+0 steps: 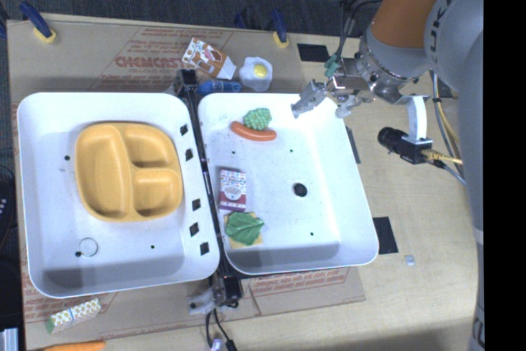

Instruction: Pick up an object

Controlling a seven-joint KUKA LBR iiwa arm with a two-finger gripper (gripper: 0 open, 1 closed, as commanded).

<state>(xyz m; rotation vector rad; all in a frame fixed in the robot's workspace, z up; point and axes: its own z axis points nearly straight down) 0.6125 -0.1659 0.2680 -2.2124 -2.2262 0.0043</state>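
Camera view: gripper [323,99] over right bin [349,214] rim, finger state unclear; hot dog [253,131], broccoli [258,118], packet [233,186] nearby.

Yellow tray [127,171], orange-red sausage [253,131], green broccoli [258,118], white bins [345,201].

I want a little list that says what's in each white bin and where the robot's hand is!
left bin: a yellow divided tray
right bin: a toy hot dog with a green broccoli piece touching it, a small printed packet, a green leaf-shaped toy
outside the bins, at the far edge: a snack box, a blue object, a yellow-and-white toy
outside, near corner: a wrapped packet
gripper: above the right bin's far right corner, holding nothing
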